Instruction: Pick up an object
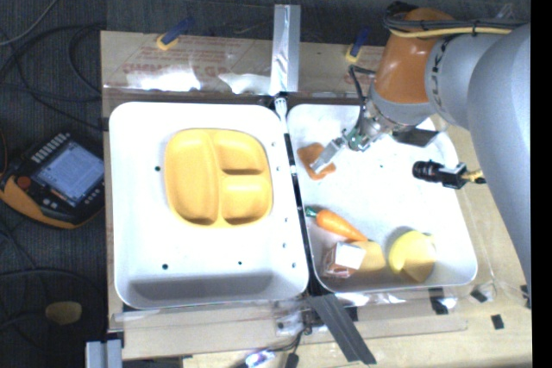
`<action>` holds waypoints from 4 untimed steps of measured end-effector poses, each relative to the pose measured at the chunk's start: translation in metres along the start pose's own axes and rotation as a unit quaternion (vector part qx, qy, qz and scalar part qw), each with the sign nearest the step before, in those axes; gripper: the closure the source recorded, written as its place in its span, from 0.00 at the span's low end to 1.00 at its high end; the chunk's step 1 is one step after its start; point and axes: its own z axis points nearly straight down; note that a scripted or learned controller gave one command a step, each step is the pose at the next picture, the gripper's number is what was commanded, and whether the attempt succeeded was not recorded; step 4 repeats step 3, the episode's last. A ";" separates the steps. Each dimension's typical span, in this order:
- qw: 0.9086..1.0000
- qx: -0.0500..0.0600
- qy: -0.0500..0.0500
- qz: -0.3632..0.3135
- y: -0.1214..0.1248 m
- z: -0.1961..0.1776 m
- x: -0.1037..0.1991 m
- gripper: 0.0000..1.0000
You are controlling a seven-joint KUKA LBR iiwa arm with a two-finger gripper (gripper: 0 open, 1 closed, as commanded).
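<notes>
My gripper (325, 157) reaches down into the far left corner of the right bin (448, 211). Its tip lies over a small flat orange piece (309, 156) next to the bin's left wall, and seems to touch it. An orange carrot (339, 225) lies near the bin's left wall, further forward. At the front of this bin sit a yellow lemon-like fruit (411, 252), a small white and red block (348, 257) and a pale yellow piece (373, 255).
The left bin (138, 246) holds a yellow divided plate (217, 176). The wall between the two bins runs just left of the gripper. A handheld controller (53, 178) lies on the floor at the left.
</notes>
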 end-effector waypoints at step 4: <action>0.998 0.000 0.000 -0.066 0.023 -0.089 0.106 1.00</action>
